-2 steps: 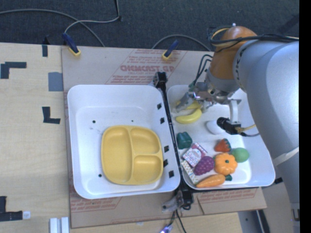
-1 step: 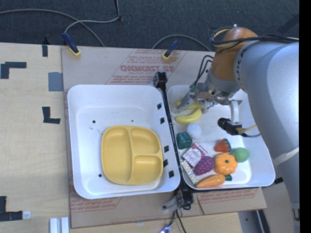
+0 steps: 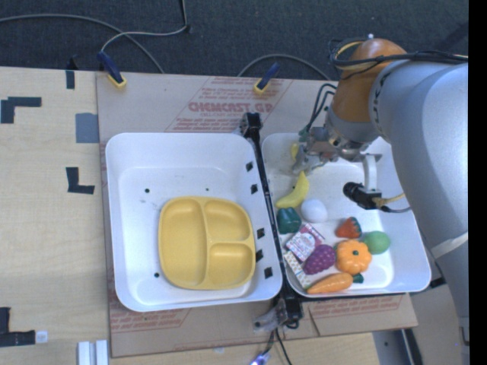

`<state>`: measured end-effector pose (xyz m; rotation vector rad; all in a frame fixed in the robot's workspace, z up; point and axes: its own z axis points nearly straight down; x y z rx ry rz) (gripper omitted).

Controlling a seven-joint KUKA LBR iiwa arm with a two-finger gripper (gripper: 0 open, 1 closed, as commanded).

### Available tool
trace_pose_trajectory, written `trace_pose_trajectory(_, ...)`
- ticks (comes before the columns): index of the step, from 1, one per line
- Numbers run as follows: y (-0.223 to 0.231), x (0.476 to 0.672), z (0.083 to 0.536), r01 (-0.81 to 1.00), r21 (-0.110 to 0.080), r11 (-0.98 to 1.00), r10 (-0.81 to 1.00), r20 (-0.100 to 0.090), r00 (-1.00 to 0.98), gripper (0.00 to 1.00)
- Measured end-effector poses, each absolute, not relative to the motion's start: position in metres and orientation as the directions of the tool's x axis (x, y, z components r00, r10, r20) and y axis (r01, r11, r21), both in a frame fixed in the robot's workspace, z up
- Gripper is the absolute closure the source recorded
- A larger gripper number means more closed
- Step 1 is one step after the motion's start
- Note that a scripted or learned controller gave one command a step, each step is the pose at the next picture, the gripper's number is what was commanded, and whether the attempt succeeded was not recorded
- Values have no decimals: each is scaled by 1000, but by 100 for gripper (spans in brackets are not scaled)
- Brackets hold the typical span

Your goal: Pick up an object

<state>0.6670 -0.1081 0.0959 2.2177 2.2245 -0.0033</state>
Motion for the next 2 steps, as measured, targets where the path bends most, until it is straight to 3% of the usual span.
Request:
trace_pose_trajectory(1, -21, 621, 185, 1000, 1, 4, 1000, 1, -4, 100)
trace_pose_trajectory(2, 13, 609, 240, 1000, 0, 3, 1000, 0, -3, 100)
